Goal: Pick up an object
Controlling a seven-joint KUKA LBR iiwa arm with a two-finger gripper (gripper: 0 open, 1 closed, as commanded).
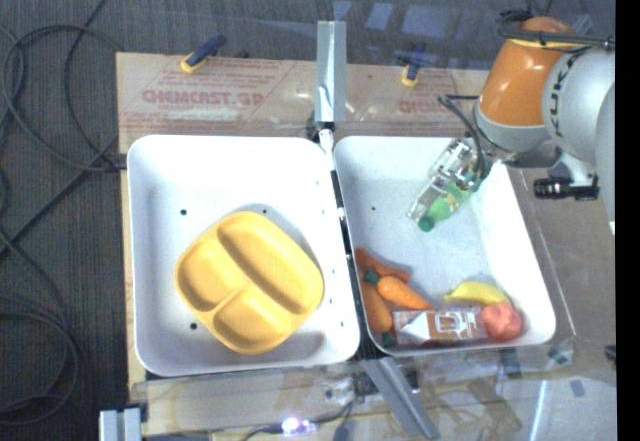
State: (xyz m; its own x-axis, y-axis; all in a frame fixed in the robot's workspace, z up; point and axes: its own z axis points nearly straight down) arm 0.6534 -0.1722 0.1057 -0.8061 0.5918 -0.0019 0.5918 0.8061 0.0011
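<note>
Reaching in over the far right corner of the right-hand shallow white bin point(520, 229), our grey arm with its orange band point(520, 79) hangs its two-finger gripper point(452, 172) above that bin's upper floor. Just below the gripper, and seemingly caught at its top end, we see a small clear plastic bottle with a green cap and greenish contents point(438, 201), tilted so the cap points down toward the bin's middle. The slant suggests it is dangling from the gripper, not lying flat, but the clear plastic blurs into the metal, so we cannot tell whether the gripper is closed on it or merely beside it.

Taking the right-hand bin as our landmark, the other candidates crowd its near edge: two orange carrots point(385, 289) along its near left wall, a flat red-and-white carton point(440, 327) against the near rim, a yellow banana point(478, 291) just behind the carton, and a red round fruit point(505, 321) touching the carton's right end. They are probably bunched there because things slide to the low side. Left of this bin, across the shared divider, the second white bin point(150, 179) holds a yellow compartmented plastic plate point(250, 281).

We judge the bottle the thing being picked, being apart from the clutter and easiest to reach.
</note>
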